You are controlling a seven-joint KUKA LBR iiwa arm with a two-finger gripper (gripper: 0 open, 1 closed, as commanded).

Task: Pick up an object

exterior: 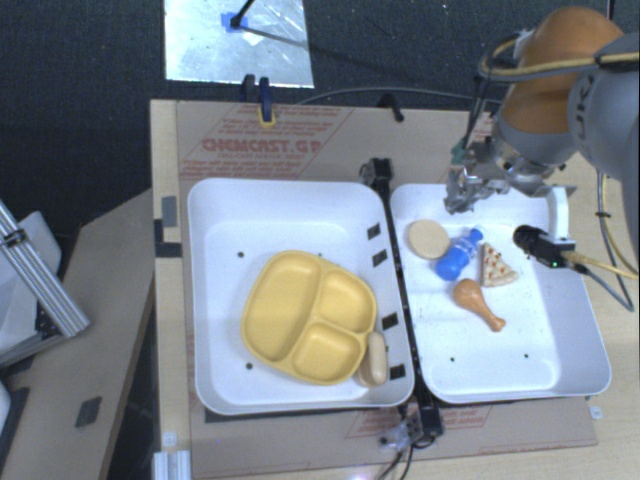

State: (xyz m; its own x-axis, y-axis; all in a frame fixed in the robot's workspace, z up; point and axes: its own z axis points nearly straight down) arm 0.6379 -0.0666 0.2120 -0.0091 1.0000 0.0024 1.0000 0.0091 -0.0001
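The claw [462, 200] hangs just above the tan disc [428, 238]; its opening I cannot tell.

1. Two white bins [300, 203] [560, 358].
2. One yellow divided tray [310, 315].
3. One bread roll [375, 358].
4. One round cracker [428, 238].
5. One blue bottle [458, 254].
6. One pizza slice [495, 267].
7. One drumstick [478, 304].

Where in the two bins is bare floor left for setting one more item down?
Right bin: the near half, below the drumstick. Left bin: the far strip behind the yellow tray. Crowded: around the blue bottle, under the hand.
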